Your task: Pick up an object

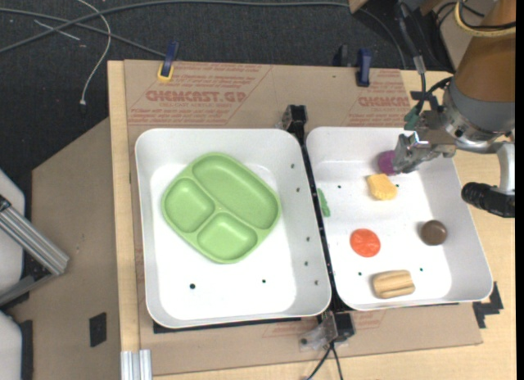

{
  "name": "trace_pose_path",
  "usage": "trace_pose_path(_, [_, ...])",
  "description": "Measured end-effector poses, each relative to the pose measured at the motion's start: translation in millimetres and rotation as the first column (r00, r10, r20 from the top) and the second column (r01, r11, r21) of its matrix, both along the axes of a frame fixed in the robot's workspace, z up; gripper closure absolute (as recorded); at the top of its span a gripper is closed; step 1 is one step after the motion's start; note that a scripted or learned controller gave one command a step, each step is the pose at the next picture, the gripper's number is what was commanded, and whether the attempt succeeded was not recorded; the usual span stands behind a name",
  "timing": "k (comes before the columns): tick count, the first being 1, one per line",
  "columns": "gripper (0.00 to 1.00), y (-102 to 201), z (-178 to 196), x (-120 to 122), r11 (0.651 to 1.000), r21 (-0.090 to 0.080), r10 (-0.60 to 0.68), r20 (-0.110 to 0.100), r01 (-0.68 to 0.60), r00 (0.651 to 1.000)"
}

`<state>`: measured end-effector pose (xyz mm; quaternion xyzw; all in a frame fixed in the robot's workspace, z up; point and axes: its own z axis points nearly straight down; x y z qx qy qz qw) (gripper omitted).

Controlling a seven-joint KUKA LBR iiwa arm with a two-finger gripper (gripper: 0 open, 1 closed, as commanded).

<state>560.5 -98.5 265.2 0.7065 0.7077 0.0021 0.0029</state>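
Reaching in from the right, the grey arm hung its gripper [407,156] over the right white bin [467,276]; jaw state unclear. A small purple object [385,160] sat just beside them, orientation indistinguishable.

Even, bright overhead light; the two white bins [229,305] left of and below the claw [407,157] are near washed out. Shadows are soft and short. The claw and arm look slightly blurred; the counter [246,92] stays sharp.
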Motion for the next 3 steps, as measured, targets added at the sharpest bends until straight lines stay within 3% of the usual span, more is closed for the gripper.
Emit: trace_pose_path(3, [1.00,155.6,-20.1,4.7,1.000,0.003,0.003,-0.009,-0.003,1.000])
